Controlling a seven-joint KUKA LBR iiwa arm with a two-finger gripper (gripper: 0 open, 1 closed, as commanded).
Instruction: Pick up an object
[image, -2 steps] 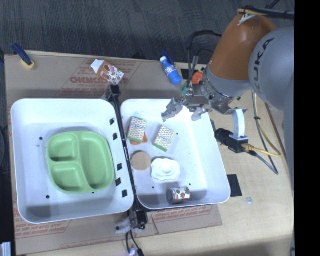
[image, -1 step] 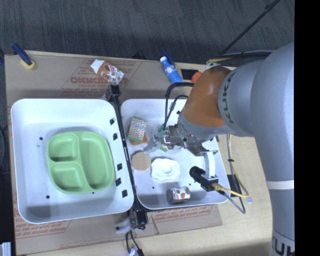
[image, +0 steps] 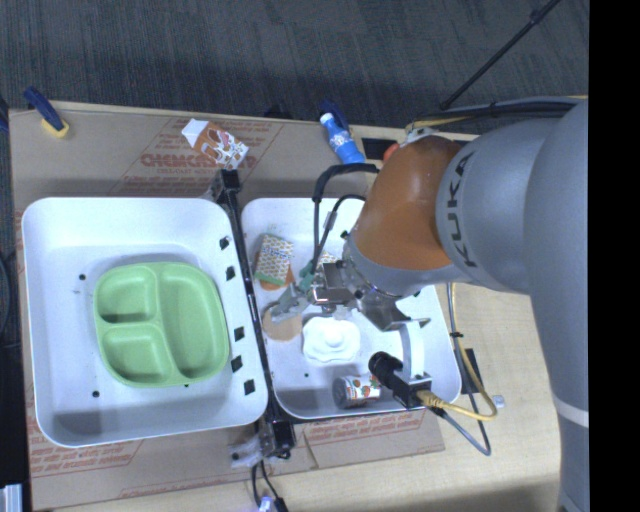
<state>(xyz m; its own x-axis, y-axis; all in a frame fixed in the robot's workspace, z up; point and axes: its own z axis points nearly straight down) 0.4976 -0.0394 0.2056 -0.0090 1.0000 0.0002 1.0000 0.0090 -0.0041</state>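
Over right bin (image: 440, 385) | tool (image: 300, 297) half-hidden under wrist | finger state unclear | small can (image: 358, 391) visible

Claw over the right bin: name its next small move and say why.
Probably a short descent. The claw hangs over the right bin, above a tan object beside the white piece; nothing shows between its fingers.

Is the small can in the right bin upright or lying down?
Lying down: the small metal can rests on its side near the right white bin's front wall.
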